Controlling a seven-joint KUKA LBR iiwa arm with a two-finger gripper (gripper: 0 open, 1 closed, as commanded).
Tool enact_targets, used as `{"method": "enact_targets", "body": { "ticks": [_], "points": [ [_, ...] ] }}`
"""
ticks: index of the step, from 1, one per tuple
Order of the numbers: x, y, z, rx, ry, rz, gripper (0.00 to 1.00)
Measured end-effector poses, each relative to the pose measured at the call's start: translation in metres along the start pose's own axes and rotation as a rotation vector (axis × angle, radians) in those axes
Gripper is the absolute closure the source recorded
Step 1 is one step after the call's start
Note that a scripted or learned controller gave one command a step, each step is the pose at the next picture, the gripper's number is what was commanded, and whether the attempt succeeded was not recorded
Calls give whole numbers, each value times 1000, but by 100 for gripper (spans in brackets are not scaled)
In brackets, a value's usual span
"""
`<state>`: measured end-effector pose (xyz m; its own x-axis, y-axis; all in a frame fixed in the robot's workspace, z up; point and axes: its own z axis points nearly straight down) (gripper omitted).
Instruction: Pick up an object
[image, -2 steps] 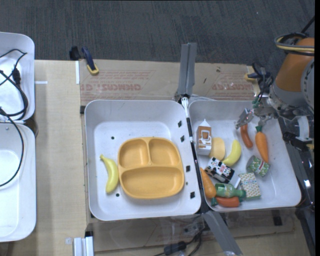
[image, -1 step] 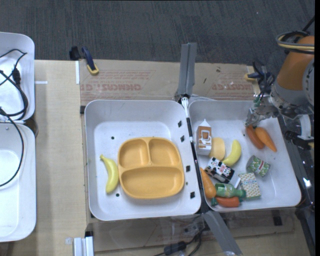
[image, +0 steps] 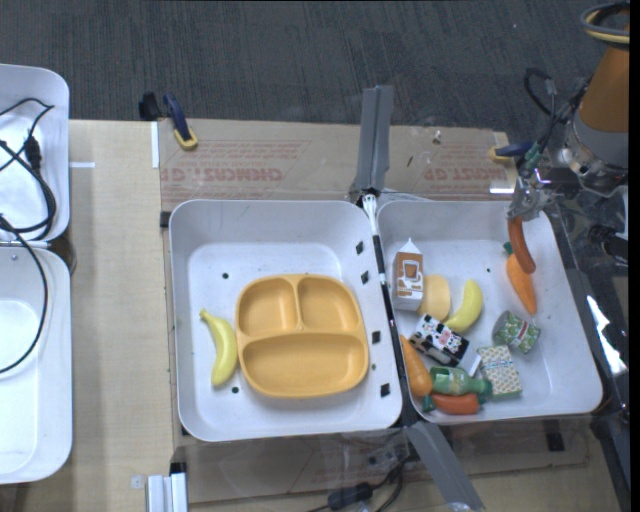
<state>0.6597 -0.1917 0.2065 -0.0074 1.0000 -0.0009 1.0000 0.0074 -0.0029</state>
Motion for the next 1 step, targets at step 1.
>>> {"method": "enact_targets", "body": {
  "ticks": [1],
  "points": [
    [-31, -1, -23, 0, 0, 37, 100]
  ]
}}
